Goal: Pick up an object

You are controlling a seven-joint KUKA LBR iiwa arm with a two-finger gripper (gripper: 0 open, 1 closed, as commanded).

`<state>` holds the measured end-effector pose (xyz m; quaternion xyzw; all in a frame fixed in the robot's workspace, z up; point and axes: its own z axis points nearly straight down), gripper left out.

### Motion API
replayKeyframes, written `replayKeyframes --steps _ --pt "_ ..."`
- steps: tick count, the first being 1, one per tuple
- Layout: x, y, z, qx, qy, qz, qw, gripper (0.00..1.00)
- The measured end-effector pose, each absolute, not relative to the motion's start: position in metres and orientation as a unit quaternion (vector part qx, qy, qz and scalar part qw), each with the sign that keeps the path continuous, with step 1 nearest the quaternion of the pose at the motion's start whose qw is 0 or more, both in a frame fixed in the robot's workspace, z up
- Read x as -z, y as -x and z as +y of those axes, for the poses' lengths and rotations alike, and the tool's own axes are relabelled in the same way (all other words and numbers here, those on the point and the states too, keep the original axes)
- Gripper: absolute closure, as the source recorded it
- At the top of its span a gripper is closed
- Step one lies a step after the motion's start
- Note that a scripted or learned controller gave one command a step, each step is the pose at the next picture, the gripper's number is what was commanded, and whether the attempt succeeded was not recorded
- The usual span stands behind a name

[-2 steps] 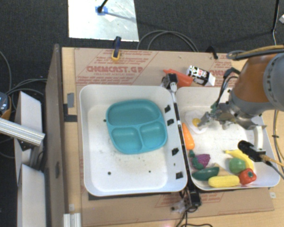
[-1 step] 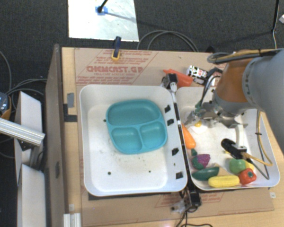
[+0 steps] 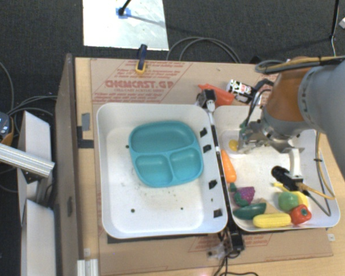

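Reaching into the right bin (image 3: 319, 171), the gripper (image 3: 245, 140) hangs over a small yellow object (image 3: 233, 145), perhaps a lemon, near the bin's far left corner; whether it grips anything I cannot tell.

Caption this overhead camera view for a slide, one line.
KUKA arm's gripper lowered into the right bin near toy produce; teal divided tray sits in the left bin.

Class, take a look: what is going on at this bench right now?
A grey robot arm reaches from the right into the right bin, its hand low near a small yellow piece at the bin's upper left. Toy vegetables, including a carrot, lie in that bin. The left bin holds a teal divided tray.
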<state>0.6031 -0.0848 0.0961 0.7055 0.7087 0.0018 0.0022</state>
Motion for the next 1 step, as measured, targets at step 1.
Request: replayKeyframes --steps 1 --pt "-0.0959 -0.6030 -0.0848 -0.0017 -0.706 0.709 0.002 0.00"
